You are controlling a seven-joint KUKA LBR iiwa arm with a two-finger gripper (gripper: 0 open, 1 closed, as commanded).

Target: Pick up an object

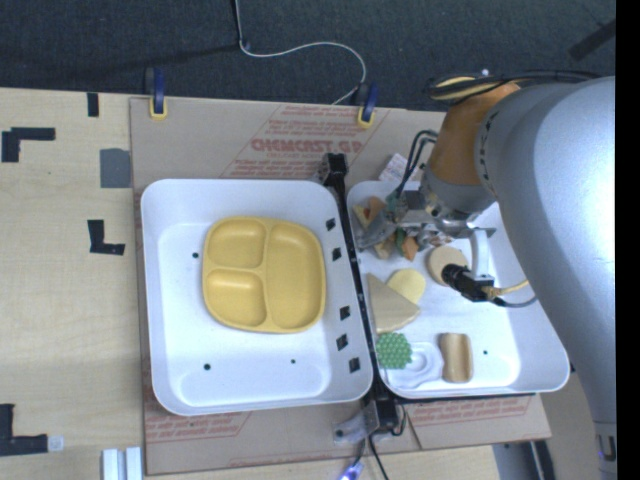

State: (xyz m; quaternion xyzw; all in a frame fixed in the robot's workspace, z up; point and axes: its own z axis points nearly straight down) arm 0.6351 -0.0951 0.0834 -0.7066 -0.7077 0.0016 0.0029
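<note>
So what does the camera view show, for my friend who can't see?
A grey robot arm reaches its pincer into the right bin among small toy foods. The left bin holds a yellow divided plate.

Lighting, as I read it from the feed: even, fairly bright, from overhead. White bins run close to blown out, faint grey shading along their inner walls. Soft shadow under the yellow plate, near side. Broad pale sheen on the arm at right, which looks soft and out of focus. Far carpet dark, grainy. Overall sharpness modest; small items in the right bin are smeared.
</note>
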